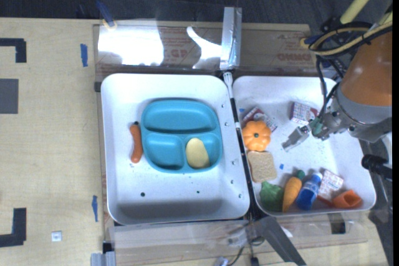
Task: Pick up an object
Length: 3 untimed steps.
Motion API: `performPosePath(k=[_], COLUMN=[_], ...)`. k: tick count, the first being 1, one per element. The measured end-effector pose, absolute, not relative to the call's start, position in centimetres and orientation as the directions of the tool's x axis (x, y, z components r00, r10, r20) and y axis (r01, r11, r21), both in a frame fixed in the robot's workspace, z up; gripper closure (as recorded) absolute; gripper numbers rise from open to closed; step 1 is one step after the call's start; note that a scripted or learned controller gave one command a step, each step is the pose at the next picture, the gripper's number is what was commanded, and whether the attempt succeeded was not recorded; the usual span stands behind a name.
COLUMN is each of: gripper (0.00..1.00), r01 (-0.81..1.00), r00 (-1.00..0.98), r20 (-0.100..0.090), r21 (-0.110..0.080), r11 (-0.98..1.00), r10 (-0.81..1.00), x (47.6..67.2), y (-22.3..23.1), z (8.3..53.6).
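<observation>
Hovering over the middle of the right bin (368, 196), the gripper (294, 137) is reaching in from the right on the grey arm (349, 121) with its orange band (374, 75); its fingers are sitting close together with nothing visible between them, pointing left and slightly down in the view. Just left of them a small orange pumpkin (257, 135) is sitting upright near the bin's left wall, with a slice of bread (262, 166) lying below it. Along the near edge a carrot (291, 192) is lying tilted, its long axis running up-right to down-left, beside a green vegetable (270, 194) and a blue bottle (309, 190). In the left bin (118, 196), a blue divided tray (177, 121) is holding a yellow egg-shaped piece (197, 152).
</observation>
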State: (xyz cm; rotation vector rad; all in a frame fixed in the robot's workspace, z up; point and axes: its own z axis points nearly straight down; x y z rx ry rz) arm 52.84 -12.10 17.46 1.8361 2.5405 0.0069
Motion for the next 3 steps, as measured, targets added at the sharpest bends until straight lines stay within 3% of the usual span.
performPosePath(k=[1,2,3], gripper=[0.0,0.0,0.0], r01=[0.893,0.852,0.94], r00=[-0.45,-0.524,-0.34], r20=[-0.004,-0.004,-0.003], r21=[0.007,0.005,0.009], r11=[0.45,0.524,0.34], r10=[0.893,0.852,0.94], x=[48.2,50.3,55.4], y=[-11.9,-11.2,-11.9], z=[8.8,12.8,9.1])
